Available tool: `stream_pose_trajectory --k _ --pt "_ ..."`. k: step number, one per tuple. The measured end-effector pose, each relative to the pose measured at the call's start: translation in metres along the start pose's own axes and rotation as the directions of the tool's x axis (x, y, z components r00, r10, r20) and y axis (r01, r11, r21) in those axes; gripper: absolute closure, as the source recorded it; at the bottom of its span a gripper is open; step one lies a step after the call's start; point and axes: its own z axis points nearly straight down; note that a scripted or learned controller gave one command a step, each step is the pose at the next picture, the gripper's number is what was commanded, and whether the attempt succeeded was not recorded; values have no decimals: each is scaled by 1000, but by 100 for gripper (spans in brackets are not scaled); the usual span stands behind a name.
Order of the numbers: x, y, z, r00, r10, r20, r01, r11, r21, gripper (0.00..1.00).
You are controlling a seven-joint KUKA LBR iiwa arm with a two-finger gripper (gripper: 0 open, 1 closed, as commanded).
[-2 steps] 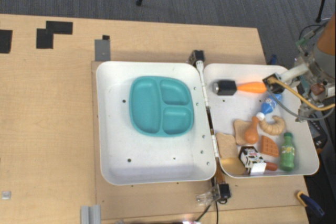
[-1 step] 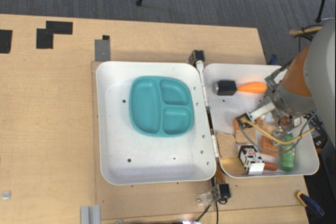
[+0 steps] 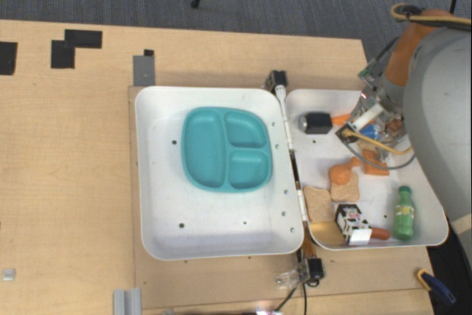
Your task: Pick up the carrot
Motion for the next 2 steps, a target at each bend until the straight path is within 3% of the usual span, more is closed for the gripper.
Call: stream_pose_trajectory --k 1,2 --pt "10 -25 0 999 -41 -5 41 999 -26 0" --pt "-19 -63 -1 998 -63 -32 61 997 -37 0"
